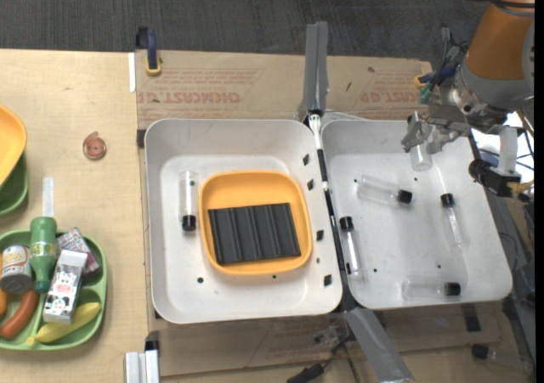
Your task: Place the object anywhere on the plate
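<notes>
Two white bins sit side by side: the left bin holds an orange plate with a black ridged block, the right bin holds clear tubes. The gripper, grasp unreadable, hovers over the right bin's far edge

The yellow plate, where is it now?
The yellow plate sits in the left bin of the camera view, with a dark ridged block on it and a clear tube at its left.
</notes>
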### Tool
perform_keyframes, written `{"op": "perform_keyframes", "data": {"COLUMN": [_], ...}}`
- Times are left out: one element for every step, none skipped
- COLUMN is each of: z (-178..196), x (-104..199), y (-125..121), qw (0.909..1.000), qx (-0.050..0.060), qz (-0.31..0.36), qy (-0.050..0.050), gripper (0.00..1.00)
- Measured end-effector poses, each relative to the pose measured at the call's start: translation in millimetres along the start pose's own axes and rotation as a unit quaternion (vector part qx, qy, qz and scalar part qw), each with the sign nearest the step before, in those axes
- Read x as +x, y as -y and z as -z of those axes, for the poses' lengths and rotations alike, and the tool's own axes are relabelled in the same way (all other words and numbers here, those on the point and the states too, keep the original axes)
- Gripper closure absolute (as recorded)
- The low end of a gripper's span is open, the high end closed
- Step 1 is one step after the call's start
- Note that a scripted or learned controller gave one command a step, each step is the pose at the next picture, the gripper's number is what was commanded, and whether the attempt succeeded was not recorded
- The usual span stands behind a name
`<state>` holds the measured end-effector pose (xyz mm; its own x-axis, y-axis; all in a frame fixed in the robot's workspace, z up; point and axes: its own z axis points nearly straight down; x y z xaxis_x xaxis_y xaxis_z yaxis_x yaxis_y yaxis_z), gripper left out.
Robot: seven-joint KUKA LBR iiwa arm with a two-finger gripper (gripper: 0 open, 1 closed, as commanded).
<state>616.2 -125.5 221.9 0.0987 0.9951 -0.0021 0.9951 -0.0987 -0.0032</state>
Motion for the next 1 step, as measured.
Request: {"op": "perform_keyframes", "data": {"z": [-18.0], "x": [-8.8], "y": [-43.7], "qw": [0.993], "qx": [-0.002], "qz": [0.118], "qy": [0.0], "gripper": [1.0]}}
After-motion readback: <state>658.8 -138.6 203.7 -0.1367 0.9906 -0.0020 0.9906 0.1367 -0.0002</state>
